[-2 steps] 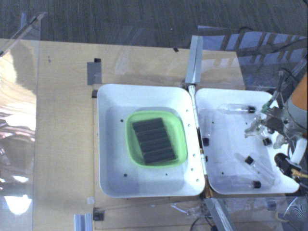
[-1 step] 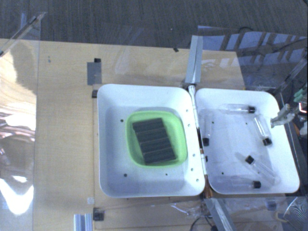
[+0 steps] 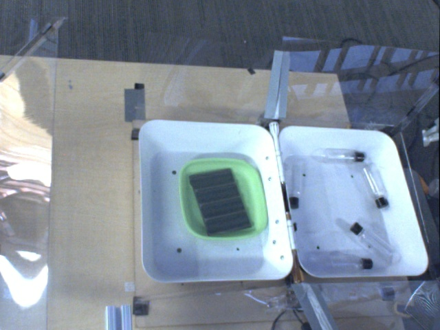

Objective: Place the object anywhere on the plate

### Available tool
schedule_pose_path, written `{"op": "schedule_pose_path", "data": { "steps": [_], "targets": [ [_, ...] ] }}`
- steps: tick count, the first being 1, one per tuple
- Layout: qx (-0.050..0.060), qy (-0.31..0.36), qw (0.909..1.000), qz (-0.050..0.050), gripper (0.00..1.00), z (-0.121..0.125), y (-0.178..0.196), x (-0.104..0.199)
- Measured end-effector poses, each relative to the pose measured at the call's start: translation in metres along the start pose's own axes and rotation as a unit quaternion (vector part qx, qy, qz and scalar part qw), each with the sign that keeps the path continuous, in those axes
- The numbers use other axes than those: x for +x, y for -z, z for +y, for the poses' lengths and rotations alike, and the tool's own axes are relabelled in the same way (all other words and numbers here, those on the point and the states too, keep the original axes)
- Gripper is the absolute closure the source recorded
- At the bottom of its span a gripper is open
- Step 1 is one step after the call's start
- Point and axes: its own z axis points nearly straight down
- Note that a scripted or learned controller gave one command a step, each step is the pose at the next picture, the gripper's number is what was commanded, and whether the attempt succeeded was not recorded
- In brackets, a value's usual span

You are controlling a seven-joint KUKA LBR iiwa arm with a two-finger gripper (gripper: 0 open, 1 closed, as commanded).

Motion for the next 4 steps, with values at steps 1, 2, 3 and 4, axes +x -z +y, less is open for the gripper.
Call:
{"op": "schedule_pose_path", "data": {
  "steps": [1, 2, 3, 4],
  "targets": [
    [0.004, 0.033, 0.9994, 0.001, 0.0, -0.011, -0.062, -0.001],
    [0.001, -0.005, 1.0, 0.0, 0.0, -0.01, 0.0, -0.003],
    [0.005, -0.051, 0.9987, 0.001, 0.0, -0.012, -0.121, -0.002],
    [0.003, -0.082, 0.9967, 0.001, 0.0, -0.012, -0.117, 0.003]
  ]
}}
